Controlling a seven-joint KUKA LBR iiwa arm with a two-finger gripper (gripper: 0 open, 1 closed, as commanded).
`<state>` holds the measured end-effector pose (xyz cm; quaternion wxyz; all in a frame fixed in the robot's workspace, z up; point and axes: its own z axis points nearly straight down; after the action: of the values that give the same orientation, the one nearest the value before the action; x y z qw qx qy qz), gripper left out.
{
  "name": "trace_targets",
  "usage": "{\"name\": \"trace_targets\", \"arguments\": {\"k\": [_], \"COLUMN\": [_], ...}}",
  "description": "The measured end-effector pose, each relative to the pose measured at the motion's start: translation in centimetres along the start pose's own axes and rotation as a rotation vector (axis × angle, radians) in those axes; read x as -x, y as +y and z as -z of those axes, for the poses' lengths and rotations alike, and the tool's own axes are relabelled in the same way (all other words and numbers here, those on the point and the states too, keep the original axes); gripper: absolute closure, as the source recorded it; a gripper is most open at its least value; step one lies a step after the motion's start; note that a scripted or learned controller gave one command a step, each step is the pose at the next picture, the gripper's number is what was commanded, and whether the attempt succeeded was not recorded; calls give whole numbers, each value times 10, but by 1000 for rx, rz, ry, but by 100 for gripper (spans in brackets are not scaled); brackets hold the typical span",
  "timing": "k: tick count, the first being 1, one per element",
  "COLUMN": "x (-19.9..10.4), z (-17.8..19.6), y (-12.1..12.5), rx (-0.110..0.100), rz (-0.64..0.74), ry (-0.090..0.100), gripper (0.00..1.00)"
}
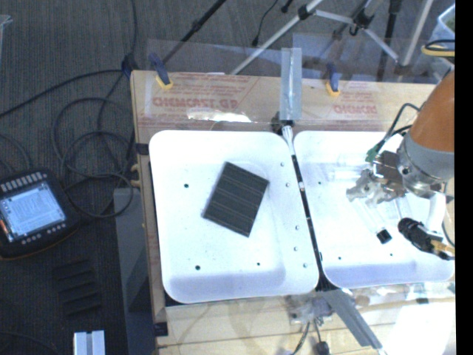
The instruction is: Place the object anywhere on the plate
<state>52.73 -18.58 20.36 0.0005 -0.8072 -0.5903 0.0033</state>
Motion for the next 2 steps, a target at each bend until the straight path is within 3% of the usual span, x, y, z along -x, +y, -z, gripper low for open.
{"name": "trace_targets", "arguments": {"k": [1,2], "x": [-74,-69], "z": [-44,-48], "y": [-3,29], "rx": [6,-50], "rz": [104,241], "ry": [-5,-3], "gripper": [100,100]}}
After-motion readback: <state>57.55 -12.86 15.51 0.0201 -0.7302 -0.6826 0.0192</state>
